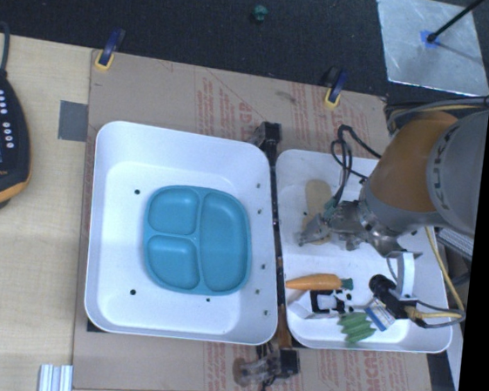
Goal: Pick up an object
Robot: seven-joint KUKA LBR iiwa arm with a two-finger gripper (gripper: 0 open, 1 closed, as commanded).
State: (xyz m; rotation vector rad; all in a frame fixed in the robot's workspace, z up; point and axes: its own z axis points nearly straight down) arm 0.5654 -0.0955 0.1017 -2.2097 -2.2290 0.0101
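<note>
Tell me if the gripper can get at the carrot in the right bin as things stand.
Probably yes. The carrot lies uncovered near the right bin's left wall, with the gripper low just above it in the view. The nearby wall might crowd one finger.

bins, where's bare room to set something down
Left bin: bare floor rings the blue plate, widest on its left. Right bin: crowded, with the gripper mid-bin and a carrot plus small items along the near edge.
</note>
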